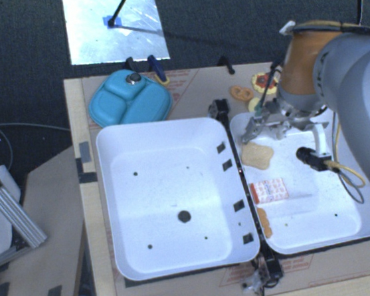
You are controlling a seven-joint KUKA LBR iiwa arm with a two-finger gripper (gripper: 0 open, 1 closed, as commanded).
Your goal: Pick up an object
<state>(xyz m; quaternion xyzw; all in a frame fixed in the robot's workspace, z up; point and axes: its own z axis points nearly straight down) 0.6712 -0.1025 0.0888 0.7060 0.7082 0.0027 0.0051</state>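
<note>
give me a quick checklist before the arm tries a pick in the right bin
1. Things to pick in the right bin: ok; tan bread-like piece, red and white packet, small orange piece.
2. Gripper over that bin: ok; at its far end, beside the tan bread-like piece.
3. Gripper free of any load: cannot tell.
4. Red and white packet apart from other things: ok.
5. Small orange piece away from the wall: not ok; it lies against the bin's left wall.

No legible text, number or brand is present. The red-and-white packet (269,190) in the right bin (327,217) carries print too small to read. The cardboard sheet (194,86) beneath the bin bears reddish markings, likewise unreadable.
</note>
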